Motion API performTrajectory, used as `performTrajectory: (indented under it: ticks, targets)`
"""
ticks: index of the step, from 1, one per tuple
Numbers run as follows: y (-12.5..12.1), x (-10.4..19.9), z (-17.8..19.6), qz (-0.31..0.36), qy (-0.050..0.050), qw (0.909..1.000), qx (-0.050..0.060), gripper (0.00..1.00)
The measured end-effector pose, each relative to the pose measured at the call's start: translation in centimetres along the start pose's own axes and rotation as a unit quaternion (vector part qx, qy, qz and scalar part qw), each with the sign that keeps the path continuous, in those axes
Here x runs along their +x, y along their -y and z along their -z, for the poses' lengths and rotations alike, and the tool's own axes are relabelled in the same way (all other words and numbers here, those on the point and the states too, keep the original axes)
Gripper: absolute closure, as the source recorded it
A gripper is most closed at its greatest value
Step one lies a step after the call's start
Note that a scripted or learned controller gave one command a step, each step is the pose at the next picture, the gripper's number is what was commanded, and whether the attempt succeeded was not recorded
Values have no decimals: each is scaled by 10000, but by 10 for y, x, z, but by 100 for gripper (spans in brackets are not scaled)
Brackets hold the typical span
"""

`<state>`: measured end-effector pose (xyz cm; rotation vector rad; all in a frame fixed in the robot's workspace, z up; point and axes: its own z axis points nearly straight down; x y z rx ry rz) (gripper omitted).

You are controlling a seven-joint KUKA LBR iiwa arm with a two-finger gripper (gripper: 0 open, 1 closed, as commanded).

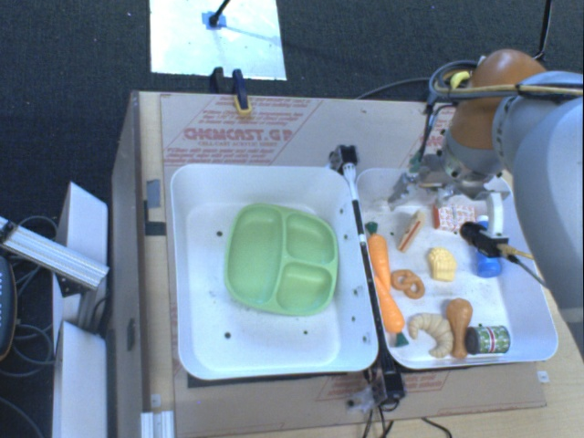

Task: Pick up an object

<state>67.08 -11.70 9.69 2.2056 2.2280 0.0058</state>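
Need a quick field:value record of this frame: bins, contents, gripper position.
left bin: shallow white bin holding a light green divided plastic plate
right bin: shallow white bin with toy food
right bin contents: orange toy carrot, brown pretzel, tan croissant, brown drumstick, yellow corn piece, small green-labelled can, blue object
gripper: gripper over the right bin's far left corner
holding: nothing seen between its fingers

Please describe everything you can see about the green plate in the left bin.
The green plate is pale green and looks like plastic, with rounded corners and three compartments: one large on its left, two smaller on its right. It lies flat, turned slightly, on the floor of the left bin, right of its centre. Nothing lies in it.
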Motion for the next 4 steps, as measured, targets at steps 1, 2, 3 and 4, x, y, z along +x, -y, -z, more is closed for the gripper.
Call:
performTrajectory:
  ticks: [1,2,3,4]
  targets:
    - [18,-22,-7,-23,2,10000,-38,0]
    - [19,-22,2,-11,7,10000,-25,100]
    - [45,-91,90,-45,10,10000,5,100]
    - [45,-89,88,-36,-2,10000,19,0]
